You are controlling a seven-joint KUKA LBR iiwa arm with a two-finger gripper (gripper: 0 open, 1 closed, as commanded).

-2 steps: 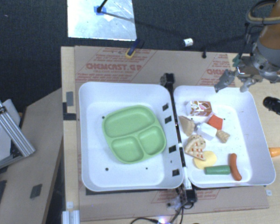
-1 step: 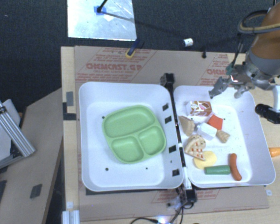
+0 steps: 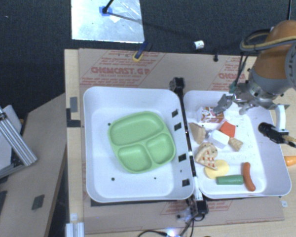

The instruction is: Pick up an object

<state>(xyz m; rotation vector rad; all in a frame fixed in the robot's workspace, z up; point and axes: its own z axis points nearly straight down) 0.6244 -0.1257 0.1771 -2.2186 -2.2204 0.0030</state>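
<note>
White bins: two shallow ones are seen side by side on the worktop (image 3: 44, 132), the left bin (image 3: 91, 132) and the right bin (image 3: 269, 174) touching along a black hinged joint.
Brown sheet: a printed cardboard sheet (image 3: 118, 68) is laid under both bins.
Green plate: a three-part green plate (image 3: 140, 141) is set flat near the middle of the left bin.
Arm: the grey arm (image 3: 278, 68) is reached in from the right, with its orange band (image 3: 286, 31) above the wrist.
Pincer: the pincer (image 3: 233, 107) is held over the far part of the right bin; its fingers (image 3: 222, 104) are spread apart, and nothing is seen between them.
Nearest thing: a red-and-white packet (image 3: 208, 114) is found just beside the pincer, on its left.
Blocks: an orange-red block (image 3: 228, 129) and a white block (image 3: 220, 138) are placed touching each other, near the bin's middle.
Tan pieces: a bread wedge (image 3: 198, 132) is seen against the bin's left wall, and a small tan chunk (image 3: 236, 143) just right of the white block.
Pizza slice: a pizza slice (image 3: 206, 154) is laid below the white block, with a yellow disc (image 3: 217, 169) touching its near end.
Near corner: a green stick (image 3: 230, 179) is laid flat by the yellow disc, and a red sausage (image 3: 248, 176) is set at its right end.
Outside the bin: an orange piece (image 3: 293, 159) is seen beyond the right bin's right rim.
Pick state: every toy is left lying in the right bin, none lifted.
</note>
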